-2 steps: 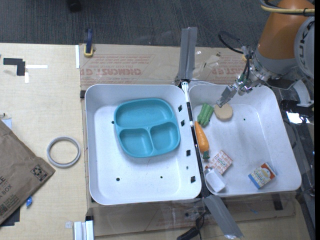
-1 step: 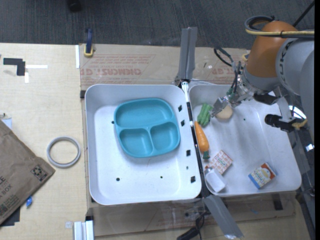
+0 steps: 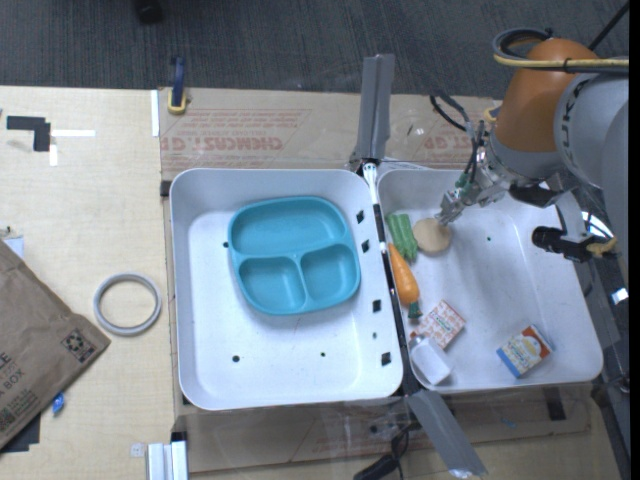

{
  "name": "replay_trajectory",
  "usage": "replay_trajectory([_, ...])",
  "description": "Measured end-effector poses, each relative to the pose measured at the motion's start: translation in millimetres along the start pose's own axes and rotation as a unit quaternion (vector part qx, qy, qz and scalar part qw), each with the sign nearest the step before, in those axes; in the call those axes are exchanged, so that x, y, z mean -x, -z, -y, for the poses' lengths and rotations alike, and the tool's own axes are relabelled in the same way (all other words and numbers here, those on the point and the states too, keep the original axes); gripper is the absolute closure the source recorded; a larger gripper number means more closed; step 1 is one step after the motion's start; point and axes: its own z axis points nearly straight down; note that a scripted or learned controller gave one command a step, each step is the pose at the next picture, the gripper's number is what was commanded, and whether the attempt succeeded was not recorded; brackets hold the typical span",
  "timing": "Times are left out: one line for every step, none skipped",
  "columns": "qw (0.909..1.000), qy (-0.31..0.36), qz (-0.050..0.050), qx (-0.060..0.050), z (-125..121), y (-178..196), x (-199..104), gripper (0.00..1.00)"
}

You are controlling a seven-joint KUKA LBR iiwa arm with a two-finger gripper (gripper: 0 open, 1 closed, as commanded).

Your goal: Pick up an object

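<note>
Two white bins are seen side by side on the bench (image 3: 80,258), and the gripper (image 3: 452,208) is poised low over the far left part of the right bin (image 3: 560,298), reached in from the right. The fingers (image 3: 447,211) appear drawn narrow, tips pointing down and left, with nothing seen between them. The likeliest target, a round tan object (image 3: 431,236), lies just beside the tips, toward the near-left of them; whether it is touched cannot be told. It is roughly round, so no long axis is offered and the approach angle is judged to matter little. A green vegetable (image 3: 402,235) lies close on its left, running lengthwise along the dividing wall, and an orange carrot (image 3: 403,274) follows just nearer along the same wall; both are judged to crowd a grasp made from the left side. Further toward the near edge, well apart from the fingers, a small patterned packet (image 3: 442,324), a white cup (image 3: 430,364) and a blue-and-orange carton (image 3: 524,351) are found. The left bin (image 3: 200,368) holds a blue divided plate (image 3: 294,254). A short descent toward the near-left is judged to be what is needed.
</note>
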Motion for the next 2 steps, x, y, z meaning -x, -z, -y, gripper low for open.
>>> replay_trajectory([0.9939, 0.111, 0.001, 0.000, 14.4, 93.4, 15.6, 1.00])
replay_trajectory([0.9998, -0.019, -0.001, -0.002, 49.2, 113.4, -1.1, 1.00])
